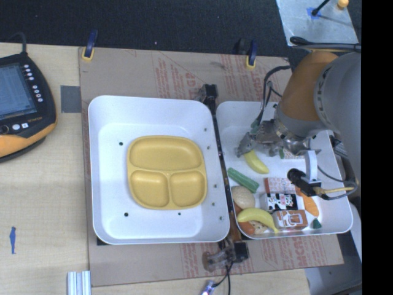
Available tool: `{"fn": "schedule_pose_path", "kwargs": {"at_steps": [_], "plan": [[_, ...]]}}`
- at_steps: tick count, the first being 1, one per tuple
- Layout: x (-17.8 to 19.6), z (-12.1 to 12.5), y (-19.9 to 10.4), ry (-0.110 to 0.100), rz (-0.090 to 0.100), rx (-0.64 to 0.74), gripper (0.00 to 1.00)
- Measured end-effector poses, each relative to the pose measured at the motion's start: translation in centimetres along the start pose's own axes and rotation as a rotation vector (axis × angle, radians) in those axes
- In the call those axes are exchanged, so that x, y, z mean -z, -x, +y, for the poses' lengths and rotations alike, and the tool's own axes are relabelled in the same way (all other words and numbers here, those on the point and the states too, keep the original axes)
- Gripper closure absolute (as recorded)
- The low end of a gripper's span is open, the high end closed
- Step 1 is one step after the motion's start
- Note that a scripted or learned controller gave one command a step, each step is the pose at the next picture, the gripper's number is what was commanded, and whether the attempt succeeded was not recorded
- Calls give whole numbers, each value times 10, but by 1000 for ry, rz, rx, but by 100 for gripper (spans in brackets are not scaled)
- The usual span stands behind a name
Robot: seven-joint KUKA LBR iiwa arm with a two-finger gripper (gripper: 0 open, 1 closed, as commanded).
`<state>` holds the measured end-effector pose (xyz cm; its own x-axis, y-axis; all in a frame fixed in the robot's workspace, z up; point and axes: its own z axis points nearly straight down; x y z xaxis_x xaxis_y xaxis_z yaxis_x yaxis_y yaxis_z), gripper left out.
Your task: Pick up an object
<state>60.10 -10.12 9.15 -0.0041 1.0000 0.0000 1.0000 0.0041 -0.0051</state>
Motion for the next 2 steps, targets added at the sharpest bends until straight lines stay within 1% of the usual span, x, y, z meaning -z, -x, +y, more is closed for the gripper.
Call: {"fn": "schedule_pose_path", "kwargs": {"at_steps": [1,2], "plan": [[10,0,1,-3,0,1,100],[101,-20,-61,3,1,0,100]]}}
